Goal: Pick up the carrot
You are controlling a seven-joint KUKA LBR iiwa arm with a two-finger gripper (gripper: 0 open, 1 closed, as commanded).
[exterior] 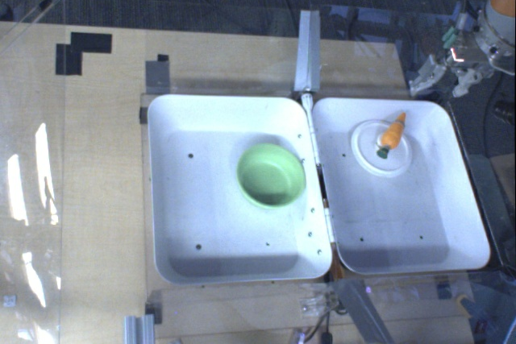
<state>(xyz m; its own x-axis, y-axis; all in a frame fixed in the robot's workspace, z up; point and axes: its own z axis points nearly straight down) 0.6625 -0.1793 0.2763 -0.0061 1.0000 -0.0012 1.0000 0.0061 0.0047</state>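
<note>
The open, empty pincer (445, 82) hangs beyond the right bin (419, 213), apart from the carrot (393, 133) on its plate (367, 153).

Arm (504, 0) cut off by the right edge.

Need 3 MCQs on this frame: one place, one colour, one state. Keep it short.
1. Where does the carrot lie?
A. in the green bowl
B. on the white plate in the right bin
C. on the bench

2. What colour is the bowl in the left bin?
A. green
B. blue
C. red

3. Where is the gripper?
A. touching the carrot
B. inside the left bin
C. outside the right bin, beyond its far right corner

Answers: 1 B, the carrot rests on the plate's far edge. 2 A, the bowl is pale green. 3 C, it sits apart from the carrot.
</note>
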